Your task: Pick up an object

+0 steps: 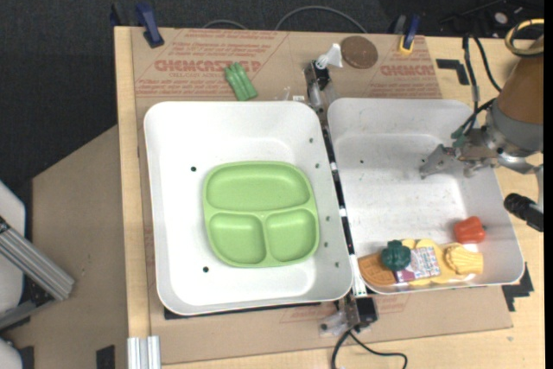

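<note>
The tool (432, 164) hangs over the right bin (380, 121), grip state impossible to tell, while the red toy (469, 230) lies below and slightly right, near the front wall.

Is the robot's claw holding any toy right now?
No, nothing is held. The grey two-finger gripper hangs over bare floor of the right white bin, apart from the red toy and the other toys along the bin's near edge.

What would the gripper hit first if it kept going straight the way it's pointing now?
Likely the bare floor of the right bin: the gripper points left and downward with nothing before it. Its height is unclear; the toys lie off its line.
</note>
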Controlling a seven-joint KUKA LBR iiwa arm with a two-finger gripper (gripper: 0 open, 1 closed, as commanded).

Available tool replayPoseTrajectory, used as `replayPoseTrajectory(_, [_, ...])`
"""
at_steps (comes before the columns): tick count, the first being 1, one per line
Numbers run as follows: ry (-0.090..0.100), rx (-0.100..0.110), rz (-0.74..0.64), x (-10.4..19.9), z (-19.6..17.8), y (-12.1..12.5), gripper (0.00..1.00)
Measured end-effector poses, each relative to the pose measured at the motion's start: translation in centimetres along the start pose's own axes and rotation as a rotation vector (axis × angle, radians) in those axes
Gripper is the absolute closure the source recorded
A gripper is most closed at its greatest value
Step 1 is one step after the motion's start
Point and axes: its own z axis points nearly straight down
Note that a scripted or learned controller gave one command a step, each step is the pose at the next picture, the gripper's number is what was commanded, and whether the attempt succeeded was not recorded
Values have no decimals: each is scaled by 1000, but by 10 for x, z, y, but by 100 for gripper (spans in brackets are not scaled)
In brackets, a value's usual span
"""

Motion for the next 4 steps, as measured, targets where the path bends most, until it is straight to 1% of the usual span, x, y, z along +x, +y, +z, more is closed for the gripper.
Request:
replayPoseTrajectory(1, [-1, -2, 3, -5, -77, -49, 0])
replayPoseTrajectory(2, [4, 9, 1, 2, 14, -72, 0])
replayPoseTrajectory(3, [-1, -1, 2, -1, -47, -104, 0])
replayPoseTrajectory(4, [8, 3, -3, 2, 22, -100, 0])
